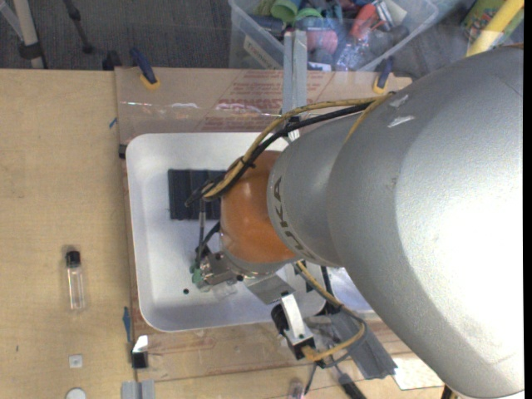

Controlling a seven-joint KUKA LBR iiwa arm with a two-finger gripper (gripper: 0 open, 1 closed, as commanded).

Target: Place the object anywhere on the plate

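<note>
A black, flat, roughly square piece [184, 194] lies in the back left part of the white bin [158, 248]; it may be the plate, and the arm covers its right side. My gripper [203, 274] hangs low over the bin's middle, just in front of that black piece, mostly hidden under the orange band [249, 223] and the wrist. A small greenish bit shows at the gripper's left edge; I cannot tell what it is. The big grey arm [416, 214] hides the right half of this bin and the whole second bin.
A small clear vial [75, 279] lies on the wooden bench to the left of the bin. A clear tub of coloured toys [332, 15] stands behind the bins. Blue clamps [148, 75] hold a plastic sheet at the back edge.
</note>
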